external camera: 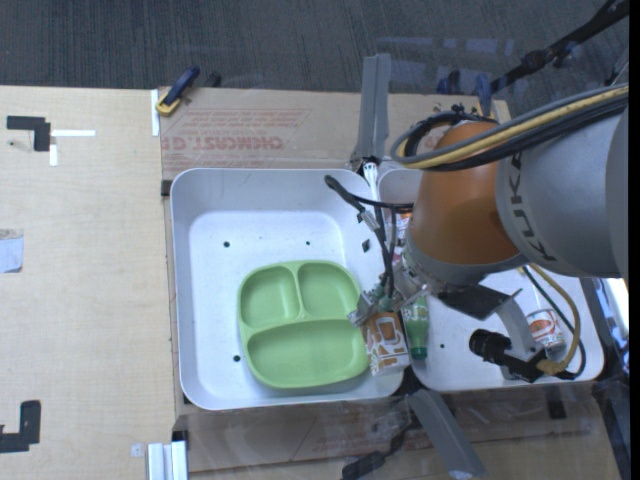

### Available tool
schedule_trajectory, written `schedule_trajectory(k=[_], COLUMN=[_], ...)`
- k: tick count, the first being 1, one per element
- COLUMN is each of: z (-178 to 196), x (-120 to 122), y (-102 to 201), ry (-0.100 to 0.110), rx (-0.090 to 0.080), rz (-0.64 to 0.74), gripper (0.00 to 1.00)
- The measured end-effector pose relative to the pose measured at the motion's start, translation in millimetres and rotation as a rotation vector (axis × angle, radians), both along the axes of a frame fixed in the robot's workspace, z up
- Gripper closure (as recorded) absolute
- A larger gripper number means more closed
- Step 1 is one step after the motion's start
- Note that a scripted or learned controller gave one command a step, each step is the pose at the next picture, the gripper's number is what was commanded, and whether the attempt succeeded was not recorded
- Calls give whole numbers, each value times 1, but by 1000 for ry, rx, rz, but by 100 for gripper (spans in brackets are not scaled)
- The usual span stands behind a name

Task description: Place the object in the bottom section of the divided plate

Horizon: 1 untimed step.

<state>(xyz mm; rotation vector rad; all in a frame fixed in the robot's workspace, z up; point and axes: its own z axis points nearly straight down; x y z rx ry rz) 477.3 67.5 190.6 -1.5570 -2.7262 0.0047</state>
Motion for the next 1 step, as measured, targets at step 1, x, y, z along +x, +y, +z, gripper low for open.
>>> schedule_trajectory(k=[1], z=[0], x=[0], y=[0], ry=[-1], rx=[0], rz=[0], gripper=[0])
